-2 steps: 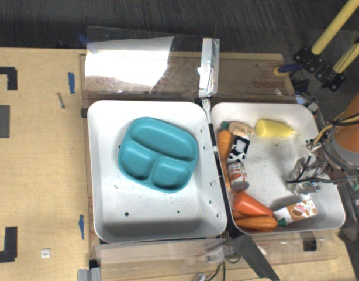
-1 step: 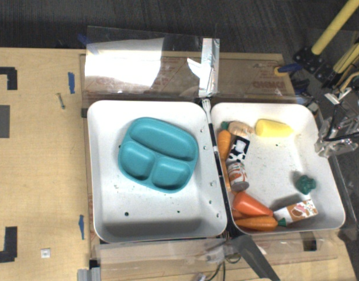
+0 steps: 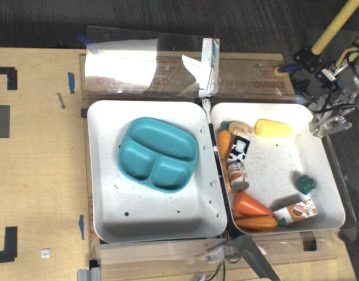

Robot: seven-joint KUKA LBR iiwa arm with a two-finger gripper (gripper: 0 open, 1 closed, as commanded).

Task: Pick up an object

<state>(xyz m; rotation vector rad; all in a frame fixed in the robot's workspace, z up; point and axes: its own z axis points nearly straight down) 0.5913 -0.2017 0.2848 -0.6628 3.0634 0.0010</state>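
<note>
A robotics lab test station, not a home or kitchen.

Two shallow white bins, the left bin (image 3: 103,174) and the right bin (image 3: 325,174), sit side by side in a plywood tabletop (image 3: 33,157) marked with black tape corners (image 3: 7,78) and blue tape strips (image 3: 71,82). Clear plastic sheeting (image 3: 144,63) is taped behind the bins, loose cables (image 3: 334,92) cluster at the upper right, and dark carpet (image 3: 168,4) lies beyond. Toy food such as a plastic carrot (image 3: 249,204) fills one bin, and a teal divided tray (image 3: 158,153) the other.
</note>
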